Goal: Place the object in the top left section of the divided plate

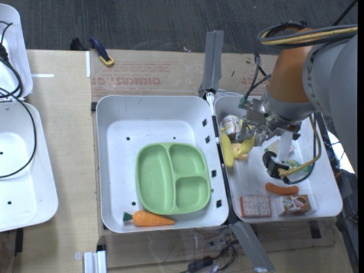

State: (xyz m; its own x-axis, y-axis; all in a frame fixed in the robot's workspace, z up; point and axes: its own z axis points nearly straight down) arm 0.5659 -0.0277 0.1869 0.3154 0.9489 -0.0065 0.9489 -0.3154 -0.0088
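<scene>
My gripper (250, 131) is low in the right bin (324, 169), just over the banana (230, 148), which lies against the bin's left wall, at about 9 o'clock from my wrist. If the fingers are apart or together I cannot tell, because the wrist covers them; I see nothing clamped between them. The banana seems to be the object I go for, and it is not lifted yet. The plate (172, 178) waits in the left bin (114, 147), and its top left section is free.

What could go wrong, as I judge it: the banana is close to the wall and touches a small can (230, 123) at 12 o'clock of it, so my fingers may hit the wall or push the can in place of closing on the fruit. A curved, smooth fruit can also slip out during the lift. The cable (296, 172) near my wrist could catch on something.

The count: two bins, one plate with three sections, one carrot (151, 219), one banana, one can, one sausage (281, 189), two small boxes (256, 206)
</scene>
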